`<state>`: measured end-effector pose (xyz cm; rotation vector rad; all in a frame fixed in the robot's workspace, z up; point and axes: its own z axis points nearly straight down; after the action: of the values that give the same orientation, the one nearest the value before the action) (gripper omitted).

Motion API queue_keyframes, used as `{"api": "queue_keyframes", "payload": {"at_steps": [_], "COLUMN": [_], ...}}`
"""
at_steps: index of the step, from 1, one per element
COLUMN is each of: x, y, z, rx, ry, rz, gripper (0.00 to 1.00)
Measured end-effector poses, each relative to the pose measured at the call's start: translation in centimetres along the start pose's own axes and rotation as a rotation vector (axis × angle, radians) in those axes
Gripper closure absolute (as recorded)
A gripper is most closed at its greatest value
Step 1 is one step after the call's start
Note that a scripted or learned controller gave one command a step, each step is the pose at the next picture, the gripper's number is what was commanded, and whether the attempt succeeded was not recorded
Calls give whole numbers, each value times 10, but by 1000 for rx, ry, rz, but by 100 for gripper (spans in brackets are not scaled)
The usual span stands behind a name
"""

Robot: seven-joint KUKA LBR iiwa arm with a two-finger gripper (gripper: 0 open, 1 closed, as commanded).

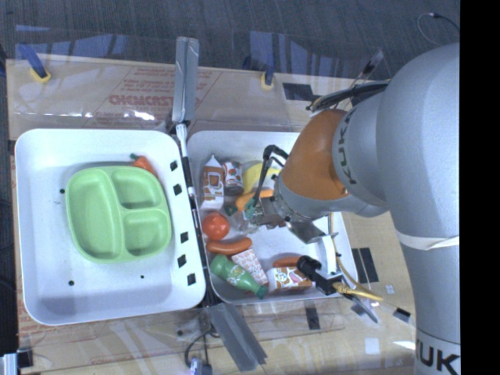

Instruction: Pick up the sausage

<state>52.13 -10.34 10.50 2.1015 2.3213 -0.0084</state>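
Overhead, the camera view looks down on two white bins side by side on the counter (94, 80). The left bin (39, 233) carries a green divided plate (117, 213) with a small orange-red item at its upper rim, probably parked there as clutter rather than as a target. The right bin (234, 141) is crowded: the sausage (230, 246) lies flat near the bin's left wall, just below a tomato (216, 226) and above a green bottle (234, 276), with small cartons (219, 180) and a yellow fruit (254, 176) further up. The grey arm (406, 147) reaches in from the right, its orange band (312, 162) tilted so the end effector (251, 216) comes down just to the right of the tomato, near the sausage's upper end. Whether it is spread or closed I cannot tell; the wrist hides it. Judging by this, the sausage lies ungrasped, and its tight neighbours leave little room for a clean approach.
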Motion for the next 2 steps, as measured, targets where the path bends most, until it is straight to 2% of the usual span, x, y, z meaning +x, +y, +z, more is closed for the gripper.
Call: {"api": "queue_keyframes", "payload": {"at_steps": [1, 2], "x": [0, 15], "y": [0, -44], "z": [0, 14], "rx": [0, 5], "ry": [-1, 14], "rz": [0, -131], "gripper": [0, 0]}}
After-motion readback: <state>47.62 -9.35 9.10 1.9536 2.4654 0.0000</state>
